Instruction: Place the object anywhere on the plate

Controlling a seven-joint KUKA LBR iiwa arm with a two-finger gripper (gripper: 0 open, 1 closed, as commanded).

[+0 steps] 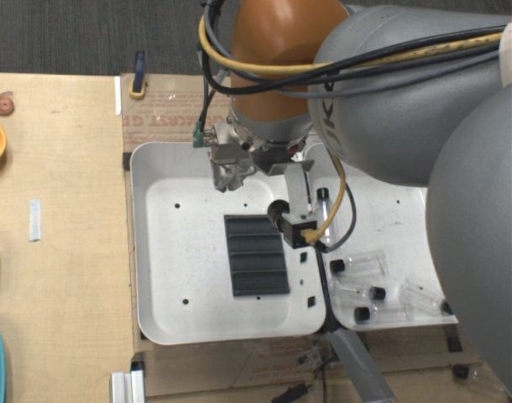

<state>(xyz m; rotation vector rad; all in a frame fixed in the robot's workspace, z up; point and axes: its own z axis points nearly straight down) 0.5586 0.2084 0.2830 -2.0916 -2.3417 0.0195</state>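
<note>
The left bin (159, 250) holds a black ribbed plate (257, 255), lying flat a little right of its middle. The right bin (399, 217) holds several small clear tubes with black caps (375, 296), scattered near its front edge and lying on their sides, well apart from the plate. The arm (390, 99) reaches in from the right, and its orange band sits over the back of the left bin. The gripper (232, 175) hangs above the back part of that bin, just behind the plate. I cannot tell how it is set or whether it holds anything.
</note>
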